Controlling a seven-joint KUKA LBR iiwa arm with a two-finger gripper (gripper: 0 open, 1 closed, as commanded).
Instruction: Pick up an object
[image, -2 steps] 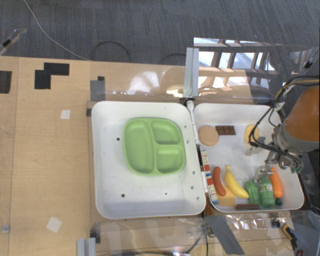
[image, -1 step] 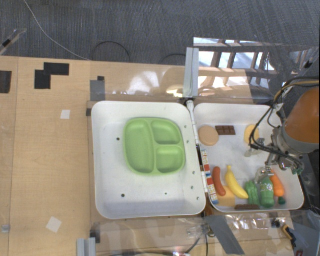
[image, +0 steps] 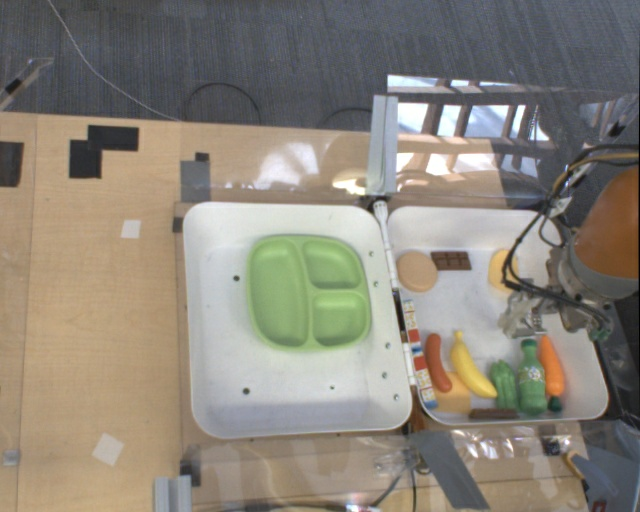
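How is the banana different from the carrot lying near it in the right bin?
The banana is yellow and curved; the carrot is orange and straight. The banana lies slanted toward the middle of the right bin, while the carrot lies by that bin's right side, next to a green bottle. Both look like toy food, lying flat in the same bin.

- Wooden desk (image: 90, 330) runs wide, black squares (image: 100, 148) marking its far left.
- Grey carpet (image: 250, 50) lies behind, thin cable (image: 215, 90) looping across it.
- Clear tape (image: 300, 165) gleams by the bins.
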